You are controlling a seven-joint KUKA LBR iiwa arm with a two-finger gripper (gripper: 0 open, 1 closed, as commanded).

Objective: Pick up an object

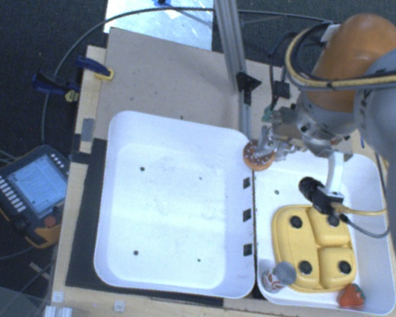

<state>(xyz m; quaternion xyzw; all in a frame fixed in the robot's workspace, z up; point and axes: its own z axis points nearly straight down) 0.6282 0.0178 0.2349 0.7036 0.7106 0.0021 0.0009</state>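
My gripper [261,151] hangs over the far left corner of the right bin [384,202], beside the divide between the two bins. A small round brown and orange object [257,158] sits between its fingertips, overlapping the bin's rim, and the gripper is shut on it. Lower in the right bin lies a large yellow moulded piece [314,250] with black dots. At that bin's near edge rest a small grey and white object [282,274] and a red object [350,296].
The left bin [115,177] lies beside the right one, with black tabs [247,214] along the shared rim. A slanted metal pole [232,31] crosses behind the gripper. A teach pendant [29,189] and clamps [85,66] sit off the bench's left side.
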